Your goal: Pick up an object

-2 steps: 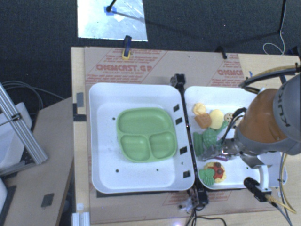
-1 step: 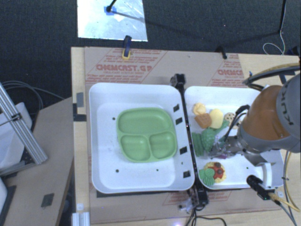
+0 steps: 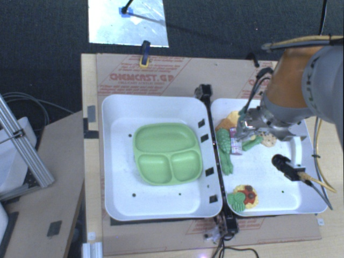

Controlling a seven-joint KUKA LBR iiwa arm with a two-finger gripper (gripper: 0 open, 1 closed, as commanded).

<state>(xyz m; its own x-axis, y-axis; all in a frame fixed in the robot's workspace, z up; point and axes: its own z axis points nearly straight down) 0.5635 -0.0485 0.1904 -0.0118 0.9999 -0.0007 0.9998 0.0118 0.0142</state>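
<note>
In the left bin [image 3: 115, 144] lies a green divided tray [image 3: 166, 153], while at centre right the pincer [image 3: 246, 129], its state impossible to tell, hangs in the right bin [image 3: 301, 198] over green toys [image 3: 224, 149], a pizza-like toy [image 3: 243, 196] lower down.

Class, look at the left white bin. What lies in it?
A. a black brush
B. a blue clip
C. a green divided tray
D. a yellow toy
C: a green divided tray with three compartments lies in the left bin, while the small toys lie in the right bin.
</note>
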